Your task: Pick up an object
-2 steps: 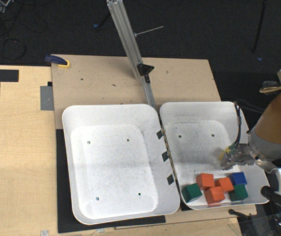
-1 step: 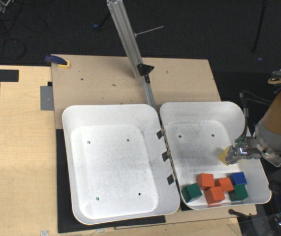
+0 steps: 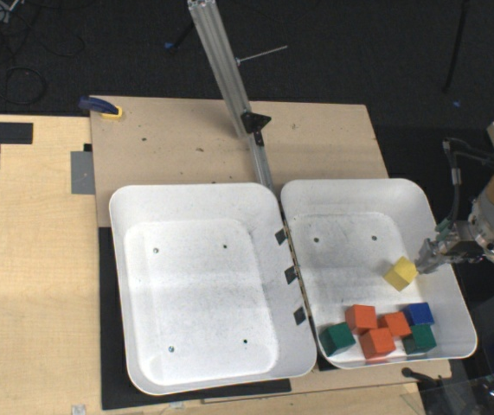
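**Yellow block beside the gripper in the right bin**

The left bin (image 3: 134,210) holds nothing to take. In the right bin (image 3: 350,193), green, orange and blue blocks crowd the near edge. Alone near the right wall sits the yellow block (image 3: 400,273), tilted, probably light, stiff and smooth; its opposite flat faces look best to pinch. The gripper (image 3: 428,256) is just beside it; whether open or closed I cannot tell.
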You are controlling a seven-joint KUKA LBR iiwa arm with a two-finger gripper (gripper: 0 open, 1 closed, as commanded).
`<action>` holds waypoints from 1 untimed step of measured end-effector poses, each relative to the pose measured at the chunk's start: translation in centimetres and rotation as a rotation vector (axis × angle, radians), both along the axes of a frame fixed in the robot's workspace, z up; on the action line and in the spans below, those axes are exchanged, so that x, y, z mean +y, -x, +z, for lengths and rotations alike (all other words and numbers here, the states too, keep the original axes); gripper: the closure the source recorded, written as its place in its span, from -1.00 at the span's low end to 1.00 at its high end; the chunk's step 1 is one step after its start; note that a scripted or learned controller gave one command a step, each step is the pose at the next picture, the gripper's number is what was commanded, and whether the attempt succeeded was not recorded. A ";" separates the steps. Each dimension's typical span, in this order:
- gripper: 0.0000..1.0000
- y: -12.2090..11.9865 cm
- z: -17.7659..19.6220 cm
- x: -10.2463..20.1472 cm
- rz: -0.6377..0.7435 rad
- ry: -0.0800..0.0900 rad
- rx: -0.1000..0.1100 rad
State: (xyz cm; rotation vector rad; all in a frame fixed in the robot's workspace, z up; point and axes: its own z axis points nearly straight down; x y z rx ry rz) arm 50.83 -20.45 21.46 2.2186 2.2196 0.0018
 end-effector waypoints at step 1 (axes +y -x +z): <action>1.00 0.0 2.7 -0.1 0.001 -0.001 0.002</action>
